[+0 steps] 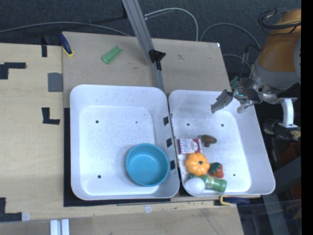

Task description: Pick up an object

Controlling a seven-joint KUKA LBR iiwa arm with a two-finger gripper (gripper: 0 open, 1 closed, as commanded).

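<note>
My gripper (228,108) hangs over the far part of the right bin (244,141), open, with nothing between its fingers. Below it, toward the bin's near left corner, lies a cluster of objects. It holds a red-and-white carton (189,145), a small brown piece (209,140), an orange pumpkin (197,164), a small red item (216,170), a green bottle (215,183) and a white egg (195,185). A blue bowl (146,164) sits at the near right of the left bin (98,131).
A grey pole (141,28) slants across the bench behind the bins. A green block (111,55) and a blue-and-yellow clamp (66,44) lie on the bench top at the back left. Cables loop behind the right bin.
</note>
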